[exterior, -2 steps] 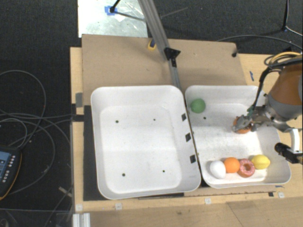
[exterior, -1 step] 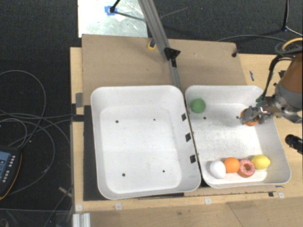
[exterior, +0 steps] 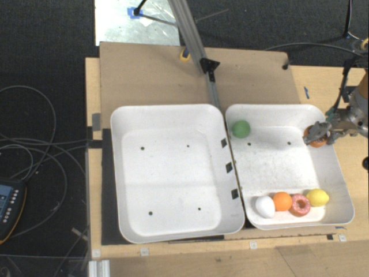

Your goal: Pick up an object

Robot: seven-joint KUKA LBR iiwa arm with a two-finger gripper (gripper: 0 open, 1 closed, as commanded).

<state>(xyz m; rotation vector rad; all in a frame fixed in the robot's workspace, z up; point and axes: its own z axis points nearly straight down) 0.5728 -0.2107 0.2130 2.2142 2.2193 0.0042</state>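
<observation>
Two white bins sit side by side on the worktop [exterior: 95, 154]. Left bin [exterior: 173, 172] has bare floor w/ a few dark dots. Right bin [exterior: 288, 166] holds the objs: a green ball [exterior: 240, 128] at the far-left corner, alone, well apart from the rest. Along the near wall, a row left to right: white egg-like obj [exterior: 264, 206], orange ball [exterior: 282, 201], pink frosted donut [exterior: 300, 205], yellow lemon-like obj [exterior: 317, 198]; each touching or just beside its neighbour. All are roundish, no clear long axis; donut lies flat, hole up.

Gripper [exterior: 318, 134] comes in from the right, over the right bin's far-right rim. A small orange-brown obj [exterior: 319, 141] shows at the jaws; too small and blurred to tell if it's gripped, or whether jaws are open or closed. Nothing lies btwn gripper and the near row.

A grey slanted pole [exterior: 190, 30] crosses the far side, ending at the bins' junction. Cables [exterior: 34, 149] and a handheld pendant [exterior: 8, 203] lie on the dark floor to the left.
</observation>
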